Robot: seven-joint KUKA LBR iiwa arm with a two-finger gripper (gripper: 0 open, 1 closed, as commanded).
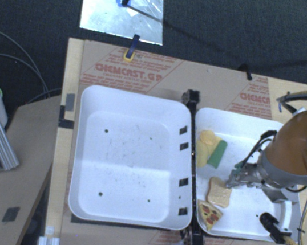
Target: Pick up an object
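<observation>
The metal two-finger gripper [236, 178] hangs low inside the shallow white right-hand bin [257, 127]; whether its fingers are apart or together cannot be told. Just below it lies a tan toast-shaped slice [219, 193]. A yellow-and-green sponge block [212, 148] sits up-left of the gripper, a pizza-slice toy [209, 214] further below.

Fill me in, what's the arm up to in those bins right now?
The arm has reached into the right bin, with its gripper low over the toy bread slice. Nothing is visibly held. A yellow and green sponge lies toward the back of that bin, and a toy pizza slice sits by the front corner. The left bin sits alongside.
</observation>
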